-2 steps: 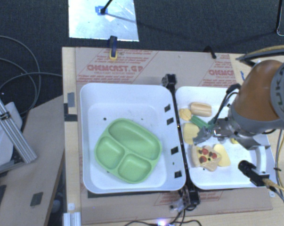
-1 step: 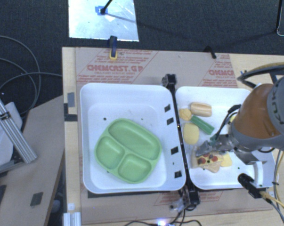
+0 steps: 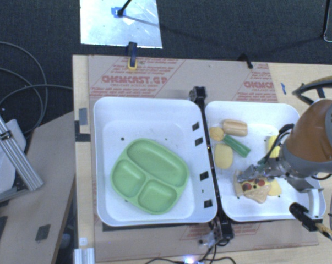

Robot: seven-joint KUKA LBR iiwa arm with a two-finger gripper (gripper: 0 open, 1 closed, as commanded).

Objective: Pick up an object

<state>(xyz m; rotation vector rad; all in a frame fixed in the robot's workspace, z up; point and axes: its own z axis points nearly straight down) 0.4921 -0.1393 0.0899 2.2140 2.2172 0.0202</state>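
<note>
The right bin [image 3: 287, 113] holds several toy foods. A tan bread roll [image 3: 234, 127] lies at its back left, with a green stick-shaped piece [image 3: 238, 146] just in front of it. Left of these are a small yellow piece [image 3: 216, 132] and a pale yellow rounded piece [image 3: 224, 156]. A pizza slice [image 3: 254, 190] with red toppings lies near the front, next to a yellow wedge [image 3: 275, 188]. My gripper [image 3: 248, 175] is low over the back edge of the pizza slice, reaching in from the right. The arm hides part of another yellow piece [image 3: 272, 145].
The left bin [image 3: 116, 114] holds a green divided plate [image 3: 150, 175]. A black divider with clips [image 3: 204, 147] runs between the bins. The arm's orange band [image 3: 315, 136] hangs over the right bin's right side. Cables lie past the bench on the left.
</note>
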